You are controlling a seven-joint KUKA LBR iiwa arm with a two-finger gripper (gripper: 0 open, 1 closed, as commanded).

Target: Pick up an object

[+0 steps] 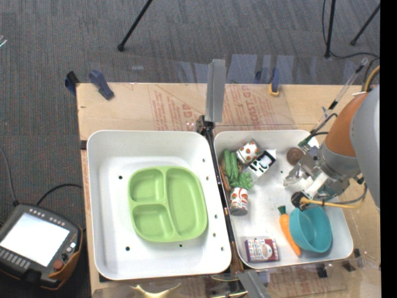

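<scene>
The right bin holds several objects. A green vegetable toy, a red-and-white can and a black-and-white box lie at its left side. A second can lies below them. An orange carrot rests against a teal bowl at the front right, and a pink packet lies near the front edge. My gripper hangs low over the bin's right part, just above the bowl and below a small brown round piece. Nothing shows between its fingertips.
The left bin holds a light green divided plate. An upright grey divider post stands behind the seam between the bins. A tablet-like pendant lies on the floor at the lower left. Yellow cable loops by the wrist.
</scene>
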